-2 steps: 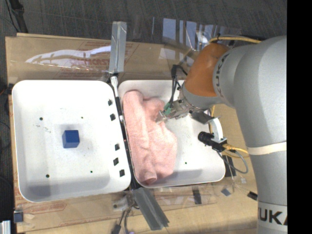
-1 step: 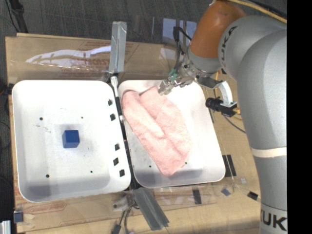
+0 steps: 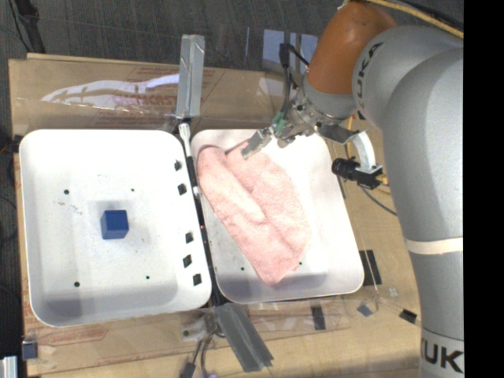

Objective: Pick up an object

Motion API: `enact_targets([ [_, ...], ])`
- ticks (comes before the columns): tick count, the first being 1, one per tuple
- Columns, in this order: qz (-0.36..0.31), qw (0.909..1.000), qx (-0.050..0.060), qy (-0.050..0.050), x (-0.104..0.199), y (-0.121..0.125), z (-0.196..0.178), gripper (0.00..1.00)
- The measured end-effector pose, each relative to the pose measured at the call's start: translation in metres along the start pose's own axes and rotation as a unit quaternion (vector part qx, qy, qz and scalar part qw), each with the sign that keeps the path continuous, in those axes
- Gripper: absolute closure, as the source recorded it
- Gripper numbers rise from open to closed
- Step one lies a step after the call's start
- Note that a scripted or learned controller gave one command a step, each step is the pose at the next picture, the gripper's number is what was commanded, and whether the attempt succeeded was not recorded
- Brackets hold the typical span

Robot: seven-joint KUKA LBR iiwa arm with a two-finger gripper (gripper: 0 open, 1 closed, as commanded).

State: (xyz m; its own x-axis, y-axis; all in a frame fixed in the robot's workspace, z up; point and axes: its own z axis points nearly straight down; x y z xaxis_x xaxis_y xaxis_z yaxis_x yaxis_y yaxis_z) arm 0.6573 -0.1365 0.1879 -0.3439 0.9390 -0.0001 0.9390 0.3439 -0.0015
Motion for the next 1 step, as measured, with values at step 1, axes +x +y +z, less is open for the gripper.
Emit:
enact_targets([
  [1, -0.049, 0.9988, 0.0, 0.001, -0.019, -0.0326, 0.0972, 0.0],
])
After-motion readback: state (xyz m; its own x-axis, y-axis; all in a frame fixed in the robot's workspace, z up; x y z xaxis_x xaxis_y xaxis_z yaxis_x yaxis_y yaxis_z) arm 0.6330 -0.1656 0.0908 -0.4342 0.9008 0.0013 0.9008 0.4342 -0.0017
